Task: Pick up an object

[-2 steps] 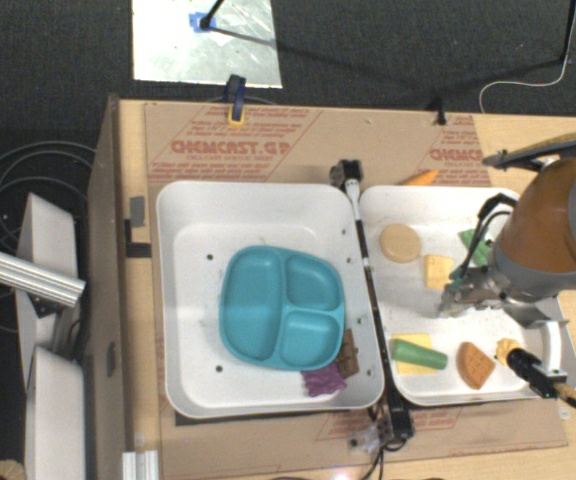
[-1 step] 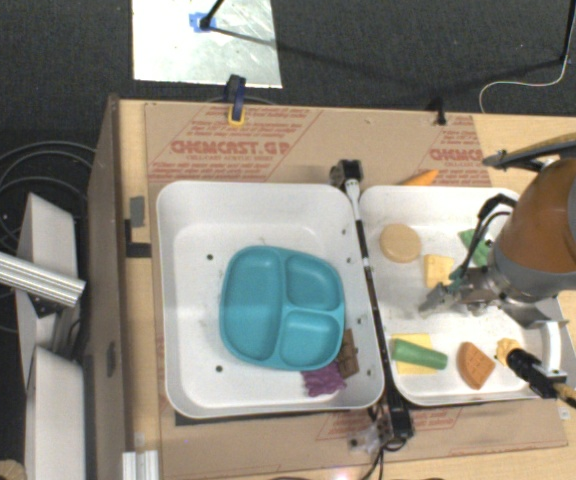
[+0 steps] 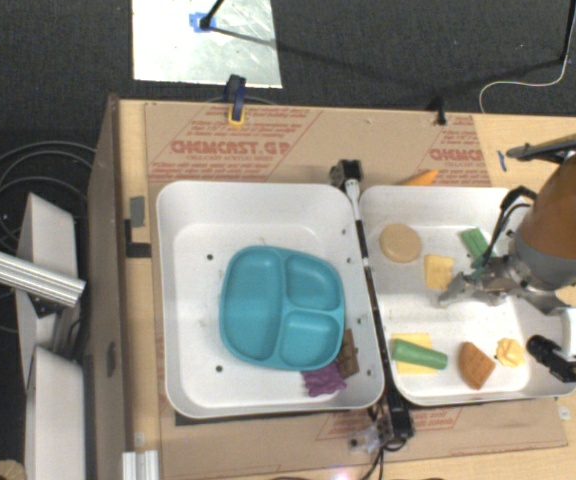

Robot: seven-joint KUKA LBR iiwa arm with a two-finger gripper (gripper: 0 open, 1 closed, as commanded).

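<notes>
**Objects wait in the right bin, claw low among them**

Objects for picking lie in the right bin (image 3: 528, 393), and you have several to look at. A round tan disc (image 3: 401, 242) sits toward the bin's far left corner, with a yellow block (image 3: 438, 270) just beside it on the near side. A green block (image 3: 474, 241) lies tilted a little further right. Along the near wall you see a green cylinder on a yellow piece (image 3: 417, 353), then an orange-brown wedge (image 3: 476, 364), then a small yellow lump (image 3: 509, 351).

Your claw (image 3: 465, 287) hangs low over the bin's middle, between the yellow block and the near row, reaching in from the right under the arm's orange band (image 3: 568, 213). You cannot tell from this slant whether its fingers are spread or pressed together, and nothing shows pinched in it.

In the left bin (image 3: 183, 268) rests a teal divided plate (image 3: 282, 306), with a purple item (image 3: 320, 380) and a small brown piece (image 3: 349, 356) touching its near right edge. Both bins stand on the desk (image 3: 268, 143), and an orange carrot-like piece (image 3: 420, 178) lies on the desk behind the right bin.
</notes>
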